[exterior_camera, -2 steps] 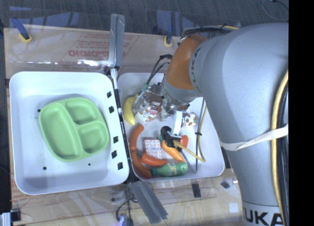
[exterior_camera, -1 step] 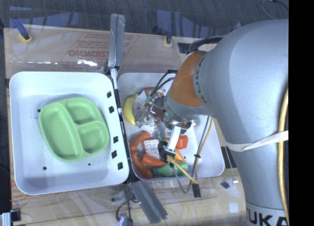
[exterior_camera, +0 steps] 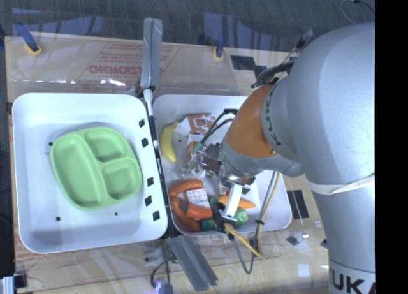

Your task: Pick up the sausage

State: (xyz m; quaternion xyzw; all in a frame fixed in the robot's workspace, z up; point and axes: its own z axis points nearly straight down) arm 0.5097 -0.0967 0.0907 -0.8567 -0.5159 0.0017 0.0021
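Grey arm (exterior_camera: 331, 127), bulky, enters from the right and bends down over the right bin (exterior_camera: 274, 219); orange band (exterior_camera: 248, 130) sits just above the wrist. Tabletop (exterior_camera: 95, 63) under both bins is covered in clear, printed plastic film.

Left bin (exterior_camera: 38, 222) — white, shallow — carries a green divided tray (exterior_camera: 95, 166), three compartments, lying roughly in the middle of the bin.

Right bin is crowded. Claw (exterior_camera: 228, 210) hangs low over its near end, above the pile of toy food; whether it is wide or narrow cannot be told from this angle, and nothing can be seen between its tips.

Sausage (exterior_camera: 185, 187), reddish-orange, lies near the front left corner of the right bin, just left of the claw, beside a small white label. A darker red curved piece (exterior_camera: 180, 217) lies along the front wall below it. Yellow banana (exterior_camera: 167, 143) rests upright along the left wall, farther back. Small green piece (exterior_camera: 240, 216) lies just right of the claw.
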